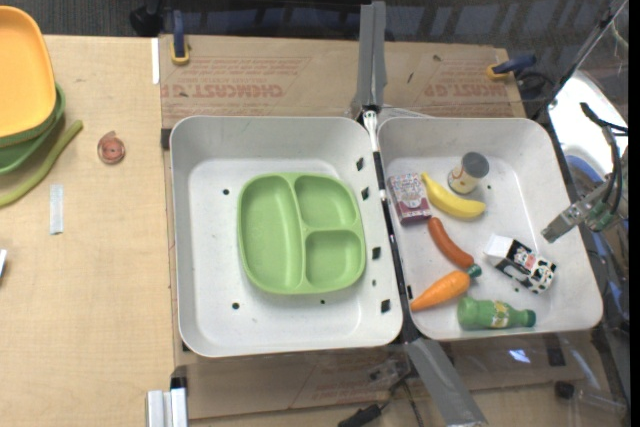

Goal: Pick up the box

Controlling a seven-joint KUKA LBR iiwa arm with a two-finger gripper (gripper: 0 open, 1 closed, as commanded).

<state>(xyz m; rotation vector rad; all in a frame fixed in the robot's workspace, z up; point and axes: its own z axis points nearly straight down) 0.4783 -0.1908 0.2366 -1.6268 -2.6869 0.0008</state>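
Note:
A small pink and white box (pixel 408 196) lies flat in the right bin (pixel 556 161), close to its left wall. Part of my gripper (pixel 572 217) shows at the right bin's right rim, well to the right of the box and apart from everything in the bin. Nothing is seen held in it.
Around the box lie a banana (pixel 455 198), a round tin (pixel 468 172), a red sausage (pixel 450 242), a carrot (pixel 440 289), a green bottle (pixel 494 315) and a white and black toy (pixel 522 262). The left bin (pixel 200 245) holds a green divided plate (pixel 300 233).

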